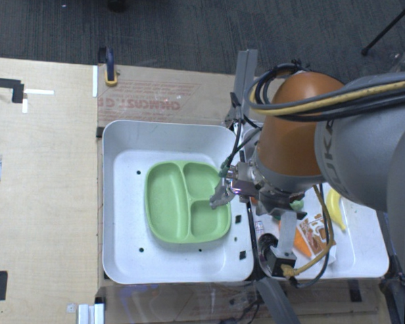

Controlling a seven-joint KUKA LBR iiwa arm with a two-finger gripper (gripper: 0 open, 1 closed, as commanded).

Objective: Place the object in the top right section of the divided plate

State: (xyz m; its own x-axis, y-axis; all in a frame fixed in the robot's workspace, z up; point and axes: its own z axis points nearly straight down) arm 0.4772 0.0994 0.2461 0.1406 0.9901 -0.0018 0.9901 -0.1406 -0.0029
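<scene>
While the gripper (221, 195) hangs at the right rim of the green divided plate (168, 203), by the ridge between its two right sections, I cannot tell its state or load. A yellow piece (335, 209) and an orange packet (311, 238), either perhaps the object, lie well right of the plate. Anything released here risks the lower section or the rim.

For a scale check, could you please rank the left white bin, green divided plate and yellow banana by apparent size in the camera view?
1. left white bin
2. green divided plate
3. yellow banana, partly hidden by the arm
</scene>
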